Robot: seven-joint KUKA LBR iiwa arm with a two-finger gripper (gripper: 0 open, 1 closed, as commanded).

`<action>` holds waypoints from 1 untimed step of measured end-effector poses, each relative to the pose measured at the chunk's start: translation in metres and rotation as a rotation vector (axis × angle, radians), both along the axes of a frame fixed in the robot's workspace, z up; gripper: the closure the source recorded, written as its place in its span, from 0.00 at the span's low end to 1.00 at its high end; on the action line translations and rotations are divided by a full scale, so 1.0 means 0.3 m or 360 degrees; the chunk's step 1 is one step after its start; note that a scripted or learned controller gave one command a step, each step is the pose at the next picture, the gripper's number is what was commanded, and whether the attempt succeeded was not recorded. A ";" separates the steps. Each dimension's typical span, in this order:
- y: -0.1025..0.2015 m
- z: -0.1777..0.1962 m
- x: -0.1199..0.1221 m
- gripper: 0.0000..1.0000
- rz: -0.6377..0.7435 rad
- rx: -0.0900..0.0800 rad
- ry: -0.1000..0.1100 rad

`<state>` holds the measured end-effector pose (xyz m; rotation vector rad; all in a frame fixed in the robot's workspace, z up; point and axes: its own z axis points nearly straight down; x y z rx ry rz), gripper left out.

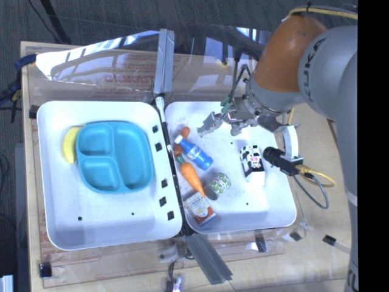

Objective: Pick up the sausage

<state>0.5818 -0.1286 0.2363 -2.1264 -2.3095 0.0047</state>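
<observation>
The gripper (220, 124) hovers over the three o'clock bin (276, 207), fingers apart and empty. The sausage (184, 131) lies at its eight o'clock, touching the blue bottle (196, 154), which a closing grasp risks catching instead.

A pale wooden bench (319, 221) is seen across the frame, its surface showing around the edges. Two shallow white bins are set directly on it, side by side and touching: the left bin (58, 221) in the left half of the frame, the right bin (270, 202) right of centre. Small black clips (163, 184) are spaced along the seam where the bins meet. A grey metal bar (163, 62) is laid on the bench above that seam, and a clear, reflective sheet (97, 69) is spread along the upper left. Another grey metal strip (208, 259) is seen at the bottom centre.
</observation>
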 end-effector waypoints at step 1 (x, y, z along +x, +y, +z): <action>-0.043 -0.368 0.110 0.00 -0.0134 0.0000 0.0000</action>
